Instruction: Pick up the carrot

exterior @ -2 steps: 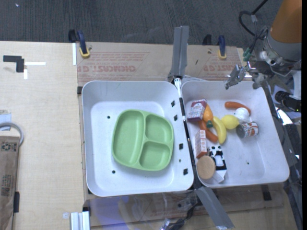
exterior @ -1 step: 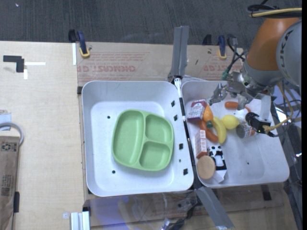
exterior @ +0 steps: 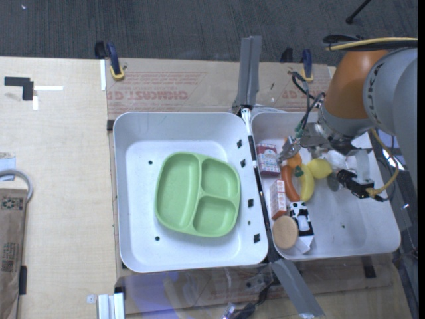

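The carrot (exterior: 290, 180) is an orange stick lying lengthwise in the left part of the right bin (exterior: 358, 234), between a red box and a yellow banana. My gripper (exterior: 292, 150) hangs at the end of the grey arm with the orange band (exterior: 348, 85), just over the carrot's far end. It is low and close to the carrot, and I cannot tell whether it touches it. The carrot's top end is partly hidden under the gripper.
Beside the carrot lie a banana (exterior: 309, 186), a yellow fruit (exterior: 320, 168), a red box (exterior: 267, 159), a striped packet (exterior: 279, 198), a tan round piece (exterior: 285, 232) and a black-and-white item (exterior: 302, 218). The left bin (exterior: 133, 198) holds a green divided plate (exterior: 198, 194).
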You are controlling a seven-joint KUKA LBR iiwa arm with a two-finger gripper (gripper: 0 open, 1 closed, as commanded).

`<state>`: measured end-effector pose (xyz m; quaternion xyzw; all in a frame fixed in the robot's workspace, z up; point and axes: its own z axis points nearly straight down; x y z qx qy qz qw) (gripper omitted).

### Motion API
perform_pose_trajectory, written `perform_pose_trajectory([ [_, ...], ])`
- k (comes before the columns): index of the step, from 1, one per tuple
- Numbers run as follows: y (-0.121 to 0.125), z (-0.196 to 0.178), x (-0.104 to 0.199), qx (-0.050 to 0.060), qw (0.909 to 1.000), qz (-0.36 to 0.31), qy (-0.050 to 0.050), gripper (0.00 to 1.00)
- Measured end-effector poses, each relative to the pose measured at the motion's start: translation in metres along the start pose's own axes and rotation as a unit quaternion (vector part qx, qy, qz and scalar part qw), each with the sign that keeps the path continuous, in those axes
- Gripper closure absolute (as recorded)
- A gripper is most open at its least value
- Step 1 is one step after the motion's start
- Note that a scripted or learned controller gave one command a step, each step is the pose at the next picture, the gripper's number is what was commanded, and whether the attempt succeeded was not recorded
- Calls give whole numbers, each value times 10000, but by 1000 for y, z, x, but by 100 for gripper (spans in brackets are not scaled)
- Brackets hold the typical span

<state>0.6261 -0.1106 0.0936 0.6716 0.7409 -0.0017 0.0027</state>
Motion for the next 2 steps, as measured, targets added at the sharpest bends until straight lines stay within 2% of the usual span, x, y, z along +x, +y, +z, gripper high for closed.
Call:
perform_pose_trajectory([
  [1, 0, -9, 1, 3, 10000, 13, 16, 100],
  [2, 42, -99, 85, 5, 9992, -406, 28, 100],
])
